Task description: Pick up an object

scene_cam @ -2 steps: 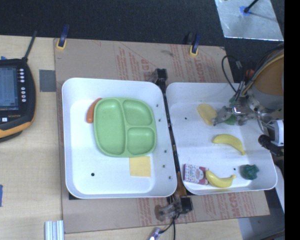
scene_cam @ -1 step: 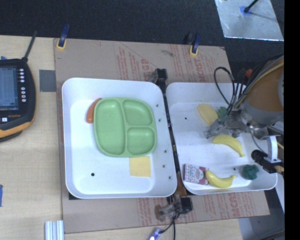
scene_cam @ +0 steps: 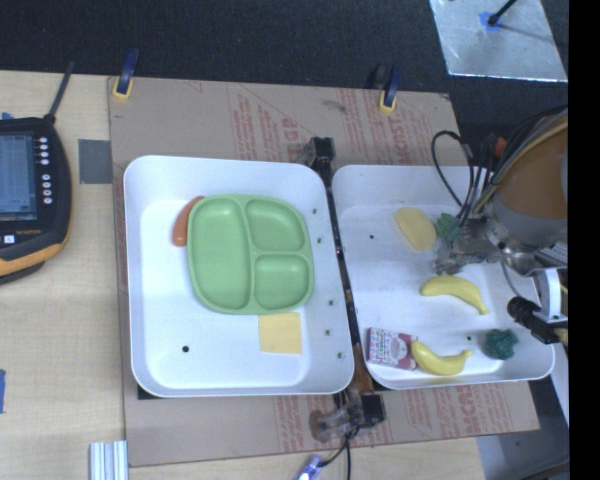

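Hovering low over the right bin (scene_cam: pixel 380 183), the end effector (scene_cam: pixel 458 253) is sitting at the end of the grey arm (scene_cam: pixel 535 183) that is reaching in from the right, and its tip is blurring into a tangle of cables and metal, so whether it is open or closed cannot be told, and nothing is visibly being gripped. Closest to it is the upper banana (scene_cam: pixel 455 290), lying just below and touching nothing, its long axis running left to right with a slight downward tilt toward the right. A pale yellow piece (scene_cam: pixel 415 228) is resting just to the left and a little above, with something small and green (scene_cam: pixel 447 226) right beside the tip. Farther below, near the bin's front wall, a second banana (scene_cam: pixel 440 359) is lying next to a small pink packet (scene_cam: pixel 388 347), and a dark green lump (scene_cam: pixel 499 343) is sitting below and to the right. Judging from this, a short drop toward the upper banana, closing across its narrow width, is looking like the likeliest approach.
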### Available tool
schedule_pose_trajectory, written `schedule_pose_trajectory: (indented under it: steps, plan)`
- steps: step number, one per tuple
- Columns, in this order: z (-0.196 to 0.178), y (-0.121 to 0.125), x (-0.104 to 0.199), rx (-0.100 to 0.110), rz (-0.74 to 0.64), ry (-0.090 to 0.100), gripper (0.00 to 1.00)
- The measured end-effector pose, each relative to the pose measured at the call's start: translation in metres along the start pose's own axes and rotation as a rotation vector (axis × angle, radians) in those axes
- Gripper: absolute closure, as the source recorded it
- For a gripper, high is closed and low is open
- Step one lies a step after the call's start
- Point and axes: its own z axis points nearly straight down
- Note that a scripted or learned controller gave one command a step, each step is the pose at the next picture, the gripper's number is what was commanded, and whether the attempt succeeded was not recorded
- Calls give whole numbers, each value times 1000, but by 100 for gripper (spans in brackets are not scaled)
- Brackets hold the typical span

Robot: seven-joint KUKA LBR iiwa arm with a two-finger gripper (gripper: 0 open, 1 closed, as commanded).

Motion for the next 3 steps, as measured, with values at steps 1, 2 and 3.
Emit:
schedule_pose_trajectory:
  steps: [1,2,3]
  plan:
    - [0,0,0,0,-1,0,0]
    - [11,-22,17,-1,3,2,0]
    - [1,-22,16,1,0,0,100]
